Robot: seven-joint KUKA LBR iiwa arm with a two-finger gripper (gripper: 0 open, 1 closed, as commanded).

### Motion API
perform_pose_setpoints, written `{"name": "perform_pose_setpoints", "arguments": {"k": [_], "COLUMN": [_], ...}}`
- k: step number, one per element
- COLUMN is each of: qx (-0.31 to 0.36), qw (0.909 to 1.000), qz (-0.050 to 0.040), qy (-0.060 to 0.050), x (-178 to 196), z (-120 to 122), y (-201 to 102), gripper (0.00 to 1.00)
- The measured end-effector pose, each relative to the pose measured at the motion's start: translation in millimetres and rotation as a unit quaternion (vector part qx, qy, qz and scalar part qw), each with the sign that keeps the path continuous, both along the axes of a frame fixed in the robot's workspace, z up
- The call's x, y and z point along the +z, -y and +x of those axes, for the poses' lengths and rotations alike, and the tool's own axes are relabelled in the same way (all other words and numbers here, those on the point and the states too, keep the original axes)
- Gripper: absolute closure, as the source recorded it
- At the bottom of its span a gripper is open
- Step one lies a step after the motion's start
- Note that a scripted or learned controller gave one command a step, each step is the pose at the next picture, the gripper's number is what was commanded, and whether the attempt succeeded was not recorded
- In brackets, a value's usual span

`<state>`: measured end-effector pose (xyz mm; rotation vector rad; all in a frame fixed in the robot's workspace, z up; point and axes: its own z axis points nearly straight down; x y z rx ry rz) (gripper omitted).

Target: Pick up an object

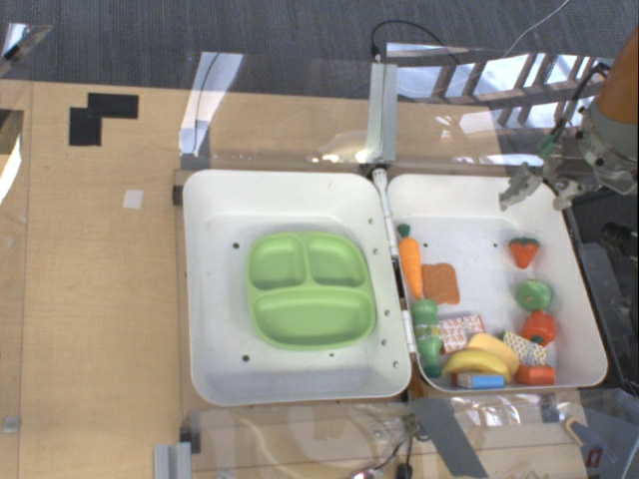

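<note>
My gripper (539, 188) hangs over the far right corner of the right bin (469, 208), its two fingers spread open with nothing between them. Below it in that bin lie toy foods: a strawberry (524, 251) nearest the gripper, a green pepper (534, 293), and a red pepper (539, 327). Along the bin's left wall lies a carrot (410, 264), with a brown square slice (440, 283) beside it. A banana (484, 355) sits at the near edge among small boxes and green pieces.
The left bin (215, 267) holds a green divided plate (310, 289) at its middle. A metal post (382, 118) stands at the far end of the ridge between the bins. The arm's grey body (609, 138) comes in from the right.
</note>
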<state>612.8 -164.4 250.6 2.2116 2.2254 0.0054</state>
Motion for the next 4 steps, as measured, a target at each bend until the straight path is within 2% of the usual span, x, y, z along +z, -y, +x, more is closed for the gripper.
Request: {"name": "perform_pose_setpoints", "arguments": {"k": [1, 2, 3, 4], "qx": [0.057, 0.008, 0.092, 0.092], "qw": [0.9984, 1.0, 0.9957, 0.9957], "qz": [0.0006, -0.001, -0.0021, -0.0011], "qy": [-0.002, 0.005, 0.007, 0.009], "x": [-145.2, -160.2, -159.8, -148.1], "z": [-32.4, -52.6, -56.3, -54.6], "y": [-57.9, -74.9, -79.3, -81.3], "gripper": [0.0, 0.0, 0.0, 1.0]}}
